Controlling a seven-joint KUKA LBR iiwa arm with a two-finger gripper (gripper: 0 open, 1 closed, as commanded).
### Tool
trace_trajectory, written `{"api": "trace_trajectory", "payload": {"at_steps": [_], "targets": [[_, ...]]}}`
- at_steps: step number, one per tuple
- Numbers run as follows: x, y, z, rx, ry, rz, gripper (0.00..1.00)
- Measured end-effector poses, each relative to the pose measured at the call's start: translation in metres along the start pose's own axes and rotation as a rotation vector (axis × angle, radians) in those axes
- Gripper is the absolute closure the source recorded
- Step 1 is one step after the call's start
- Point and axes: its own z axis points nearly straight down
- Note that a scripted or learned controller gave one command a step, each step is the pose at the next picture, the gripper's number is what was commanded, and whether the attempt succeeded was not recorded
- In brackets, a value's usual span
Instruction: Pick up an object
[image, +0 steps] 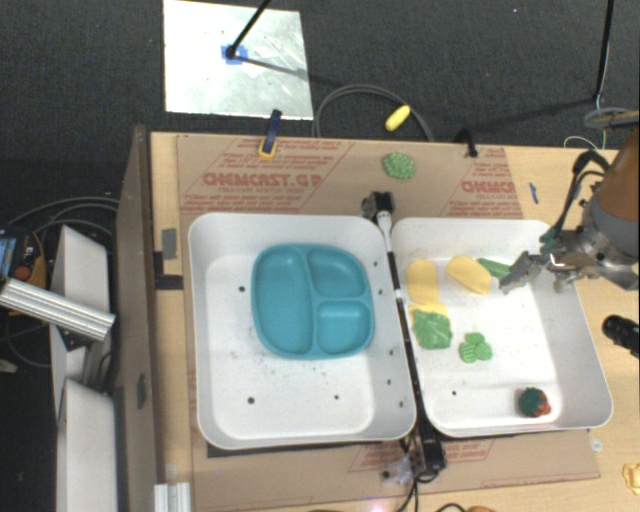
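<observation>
Two shallow white plastic bins sit side by side on the cardboard-covered bench, meeting along a dark seam down the middle. The left bin (222, 300) has a teal three-compartment plastic plate (312, 300) sitting pretty much dead centre, so there's a bare white border all the way round it.

The right bin (570, 350) is where the pickable stuff is, and it's bunched toward the upper left. A pale yellow blocky piece (424, 281) lies right by the seam, with a leafy green toy lettuce piece (432, 329) touching or nearly touching its lower end. A yellow lemon-shaped toy (468, 273) sits just to the right, with a dark green sliver (494, 267) at its far side. A small green broccoli-like toy (475, 348) lies a bit lower, apart from the rest. A round dark green toy with a red patch (533, 402) sits off alone near the bottom right corner. The middle and right of that bin is open floor.

The arm (612, 215) comes in over the right rim, grey with orange just showing. Its two-finger gripper (538, 268) hovers low, just right of the green sliver and lemon toy. The fingers (518, 272) look spread apart with nothing between them, so it's not holding anything.
</observation>
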Motion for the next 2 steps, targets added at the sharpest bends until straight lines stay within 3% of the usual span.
{"api": "trace_trajectory", "payload": {"at_steps": [2], "targets": [[0.068, -0.031, 0.134, 0.002, 0.001, -0.003, 0.0]]}}
